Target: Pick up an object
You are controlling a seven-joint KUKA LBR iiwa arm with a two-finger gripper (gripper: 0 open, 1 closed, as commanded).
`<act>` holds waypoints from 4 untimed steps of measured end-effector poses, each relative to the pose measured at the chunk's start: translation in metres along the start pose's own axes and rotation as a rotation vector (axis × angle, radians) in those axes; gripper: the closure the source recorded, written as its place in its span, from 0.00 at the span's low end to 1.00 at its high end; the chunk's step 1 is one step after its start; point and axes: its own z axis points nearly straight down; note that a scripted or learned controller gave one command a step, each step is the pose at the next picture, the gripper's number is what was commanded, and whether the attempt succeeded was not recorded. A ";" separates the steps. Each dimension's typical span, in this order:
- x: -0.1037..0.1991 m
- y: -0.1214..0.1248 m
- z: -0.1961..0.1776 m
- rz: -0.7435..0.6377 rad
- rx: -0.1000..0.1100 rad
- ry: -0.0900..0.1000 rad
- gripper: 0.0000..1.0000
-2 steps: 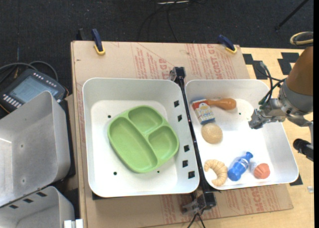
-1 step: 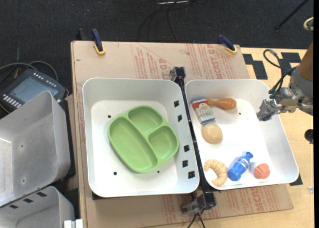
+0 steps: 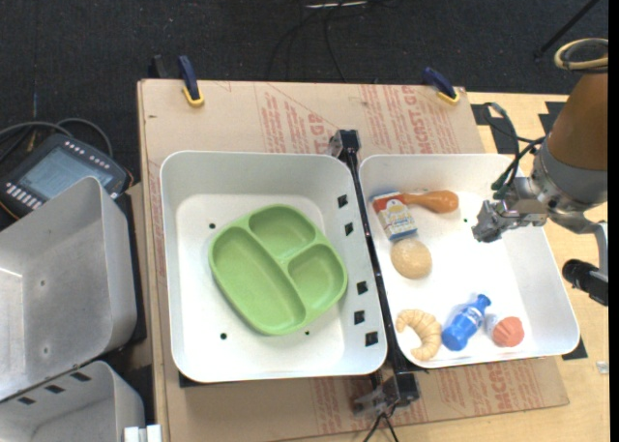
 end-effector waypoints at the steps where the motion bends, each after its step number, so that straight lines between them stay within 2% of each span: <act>1: 0.047 0.002 -0.001 -0.002 -0.001 0.000 1.00; 3: 0.171 -0.012 -0.003 -0.003 0.001 0.001 1.00; 4: 0.227 -0.027 -0.014 -0.004 -0.001 0.001 1.00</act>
